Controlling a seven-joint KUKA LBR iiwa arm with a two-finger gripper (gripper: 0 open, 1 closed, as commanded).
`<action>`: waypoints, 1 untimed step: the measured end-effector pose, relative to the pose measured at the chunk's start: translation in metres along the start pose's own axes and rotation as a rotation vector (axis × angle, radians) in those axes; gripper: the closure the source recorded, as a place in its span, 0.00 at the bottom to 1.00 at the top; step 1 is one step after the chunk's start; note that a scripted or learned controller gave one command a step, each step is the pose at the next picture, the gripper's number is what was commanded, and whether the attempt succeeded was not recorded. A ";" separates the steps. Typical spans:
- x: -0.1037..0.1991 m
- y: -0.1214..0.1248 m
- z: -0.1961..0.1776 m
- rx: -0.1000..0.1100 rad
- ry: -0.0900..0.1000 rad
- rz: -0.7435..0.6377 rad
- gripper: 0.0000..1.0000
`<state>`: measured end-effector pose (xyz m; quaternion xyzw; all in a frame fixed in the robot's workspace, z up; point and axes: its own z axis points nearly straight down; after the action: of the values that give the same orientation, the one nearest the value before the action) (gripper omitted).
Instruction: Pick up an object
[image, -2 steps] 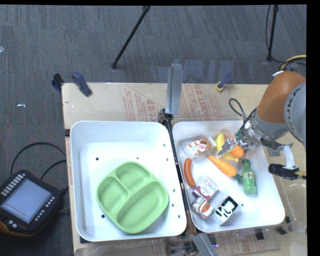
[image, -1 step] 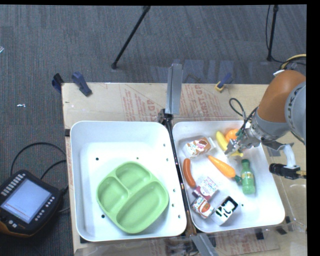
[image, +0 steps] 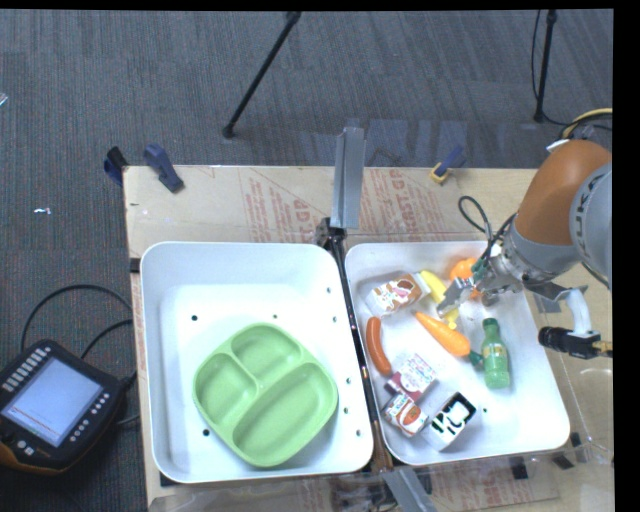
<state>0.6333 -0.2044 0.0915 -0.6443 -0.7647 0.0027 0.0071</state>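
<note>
**End effector down among the toys in the right bin**

While the arm (image: 565, 205) leans in from the right edge of the frame, its orange band bright above the wrist, the end effector (image: 462, 293) sits low over the upper middle of the right bin (image: 548, 415). Whether it is released or clenched, I cannot tell from this angle; nothing is clearly seen gripped in it.

Right below its tip lies the orange carrot (image: 444, 334), slanting toward lower right, with a yellow piece (image: 432, 284) just to the upper left and a small orange piece (image: 462, 268) above. Left of that, a red-and-white packet (image: 393, 294) rests near the bin's upper left. The green bottle (image: 494, 353) stands just right of the carrot. Along the left wall lies a red-orange sausage (image: 377, 345). Lower down, two more small packets (image: 414, 372) (image: 404, 414) cluster together, with a black-and-white carton (image: 454, 417) beside them at lower centre.

Over in the left bin (image: 170, 290), a green divided plate (image: 265, 394) lies flat, lower centre. Both bins sit side by side on the bench (image: 270, 200), and a handheld pendant (image: 52, 402) lies on the floor at lower left of the frame.
</note>
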 end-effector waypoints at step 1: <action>0.031 -0.046 0.010 -0.004 -0.002 0.095 0.00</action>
<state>0.5822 -0.1813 0.0823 -0.6800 -0.7332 0.0020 0.0050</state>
